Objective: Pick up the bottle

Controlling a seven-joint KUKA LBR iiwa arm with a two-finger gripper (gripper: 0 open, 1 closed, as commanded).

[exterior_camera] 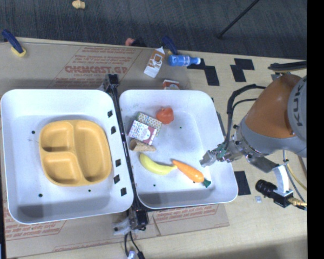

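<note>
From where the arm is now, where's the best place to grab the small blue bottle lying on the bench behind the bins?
Grip the blue bottle across its body, coming straight down from above. It lies on its side, its long axis running left-right in the camera view, so set the fingers across the narrow width.

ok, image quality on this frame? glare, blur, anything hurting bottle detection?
Camera view: even, soft light; mild glare off the right bin floor; overall soft focus. The bottle, outside the bins, is small and slightly smeared; gripper is blurry, so its state is unreadable. The floor at the top is dark.
</note>
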